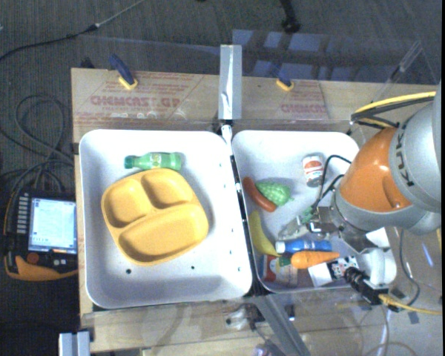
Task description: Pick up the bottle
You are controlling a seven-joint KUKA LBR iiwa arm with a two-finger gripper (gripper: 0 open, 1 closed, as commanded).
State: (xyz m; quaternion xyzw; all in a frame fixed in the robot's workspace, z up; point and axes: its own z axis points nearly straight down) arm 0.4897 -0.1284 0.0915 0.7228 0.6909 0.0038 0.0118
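A small green bottle (154,160) lies on its side at the back of the left bin (93,199), just behind a yellow divided plate (156,215). In the right bin (282,145) a white bottle with a blue band (305,245) lies on its side among other items near the front. My gripper (317,221) hangs low over the right bin, directly behind that white bottle and very close to it. The grey arm with its orange band (377,184) covers the bin's right part.
The right bin also holds a red-and-white can (313,167), a green toy vegetable (274,193), a red sausage (257,196), a banana (261,236) and a carrot (316,259), crowded together near the front. A handheld pendant (43,232) lies left of the bench.
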